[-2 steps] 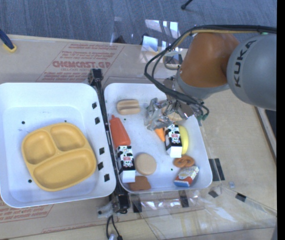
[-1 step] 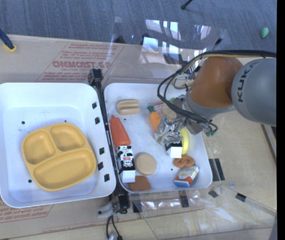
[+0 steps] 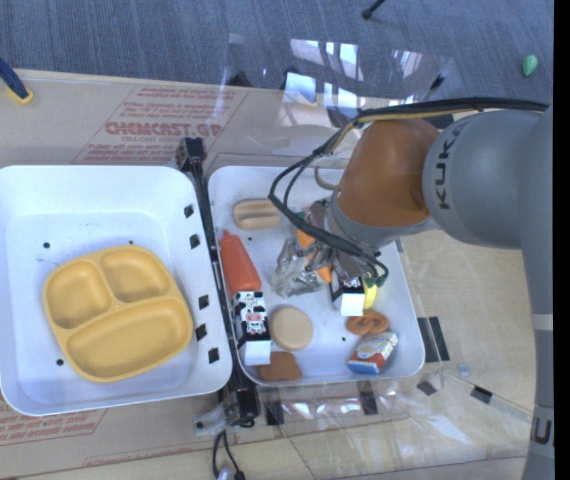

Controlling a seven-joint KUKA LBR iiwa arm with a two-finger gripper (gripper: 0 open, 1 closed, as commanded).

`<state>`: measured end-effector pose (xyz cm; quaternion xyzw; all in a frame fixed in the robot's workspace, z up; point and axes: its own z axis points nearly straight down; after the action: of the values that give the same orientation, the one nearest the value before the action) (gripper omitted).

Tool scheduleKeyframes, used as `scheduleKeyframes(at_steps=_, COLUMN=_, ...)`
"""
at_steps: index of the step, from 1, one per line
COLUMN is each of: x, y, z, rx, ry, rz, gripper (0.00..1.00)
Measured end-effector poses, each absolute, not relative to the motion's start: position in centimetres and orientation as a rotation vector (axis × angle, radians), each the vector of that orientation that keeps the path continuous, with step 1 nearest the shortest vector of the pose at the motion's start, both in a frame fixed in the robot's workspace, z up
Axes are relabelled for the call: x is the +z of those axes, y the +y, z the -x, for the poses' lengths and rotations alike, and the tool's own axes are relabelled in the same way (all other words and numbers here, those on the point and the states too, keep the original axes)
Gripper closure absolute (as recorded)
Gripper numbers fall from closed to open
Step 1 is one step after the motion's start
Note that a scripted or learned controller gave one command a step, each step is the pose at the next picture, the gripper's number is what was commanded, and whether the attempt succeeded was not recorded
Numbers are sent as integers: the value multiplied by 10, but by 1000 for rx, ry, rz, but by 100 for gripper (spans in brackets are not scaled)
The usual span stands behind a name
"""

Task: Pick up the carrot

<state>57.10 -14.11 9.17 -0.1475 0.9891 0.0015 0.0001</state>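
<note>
Nearest you, at the 6 o'clock edge of the right bin (image 3: pixel 411 320), sits one brown cookie (image 3: pixel 283 366), with one small white block (image 3: pixel 257 351) just at its 10 o'clock. The carrot (image 3: pixel 238 261) lies along that bin's 9 o'clock wall, its length running roughly 12 to 6. You see one carrot only.

The gripper (image 3: pixel 305 263) is low over the middle of the same bin, under the orange band (image 3: pixel 385 173) of the arm. The carrot is at its 9 o'clock, near but apart from it, with a strip of bare white floor between them. You cannot tell whether the gripper is open or closed, nor whether it has hold of anything; cables and small orange scraps clutter that spot.

Room around the carrot is tight. The bin wall is just beside it at 9 o'clock, one bun (image 3: pixel 257 213) is near its 12 o'clock end, and one cow-print carton (image 3: pixel 252 315) touches or nearly touches its 6 o'clock end. Its 3 o'clock side is the open one.

Elsewhere in the right bin you can count one round tan disc (image 3: pixel 291 328), one pretzel (image 3: pixel 368 322) and one red-and-white can (image 3: pixel 373 353). There are two bins; the left bin (image 3: pixel 25 193) holds one yellow plate (image 3: pixel 117 311) with three compartments.
</note>
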Motion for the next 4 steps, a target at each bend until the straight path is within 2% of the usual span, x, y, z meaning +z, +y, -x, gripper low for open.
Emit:
scheduleKeyframes(at_steps=1, x=143, y=-108, z=-552, rx=0, ry=3051, rz=736, gripper=100)
scheduleKeyframes(at_steps=4, x=175, y=-104, z=-558, rx=-5, ry=3036, rz=753, gripper=100)
